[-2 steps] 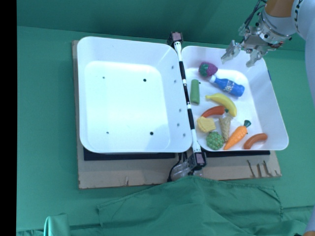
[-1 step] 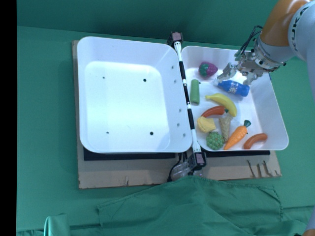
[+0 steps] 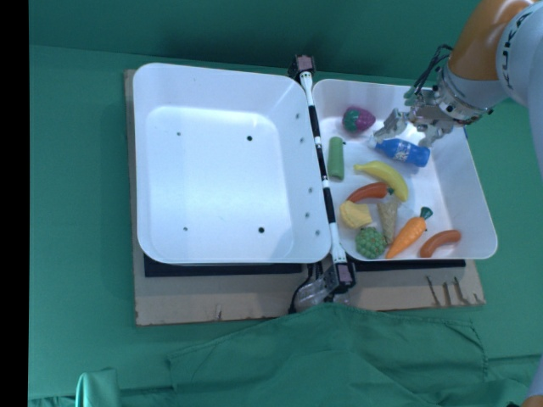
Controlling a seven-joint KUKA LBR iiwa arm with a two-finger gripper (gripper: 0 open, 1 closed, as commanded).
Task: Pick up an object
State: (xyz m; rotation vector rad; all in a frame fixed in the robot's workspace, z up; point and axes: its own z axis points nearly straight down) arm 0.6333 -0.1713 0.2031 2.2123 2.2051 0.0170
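Left bin (image 3: 222, 161): white, shallow, on the left half of the desk (image 3: 76, 185); a few small dark dots on its floor.
Divider (image 3: 321, 164): a black-and-white rod running between the two bins from far edge to near edge.
Right bin (image 3: 475, 202): white, holds all the loose items.
Green cucumber (image 3: 336, 158): against the right bin's left wall, long axis running far to near, parallel to the divider.
Strawberry-like fruit (image 3: 358, 119): red and green, in the far part of the right bin, just left of the tool.
Blue bottle (image 3: 402, 152): lies on its side, long axis roughly left to right; pale cap end points left, body end right. It sits directly under the tool.
Banana (image 3: 383, 176): yellow, just nearer than the bottle, slanting from upper left to lower right.
Red pepper (image 3: 368, 192): beneath the banana, long axis nearly left to right.
Yellow item (image 3: 355, 215): near the divider, beside a green bumpy ball (image 3: 370, 242) at the near wall.
Cone (image 3: 389, 219): beige, long axis far to near, between the yellow item and the carrot.
Carrot (image 3: 408, 235): orange, slanted, green top pointing up and right.
Sausage (image 3: 439, 242): reddish, near right corner, apart from the carrot.
Tool (image 3: 409, 129): above the bottle's far side, fingers spread apart, one toward the bottle's cap end; nothing seen clamped between them; contact with the bottle cannot be told.
Arm (image 3: 496, 36): grey with orange band, entering from the upper right.
Green cloth (image 3: 339, 359): bunched along the near edge of the desk.
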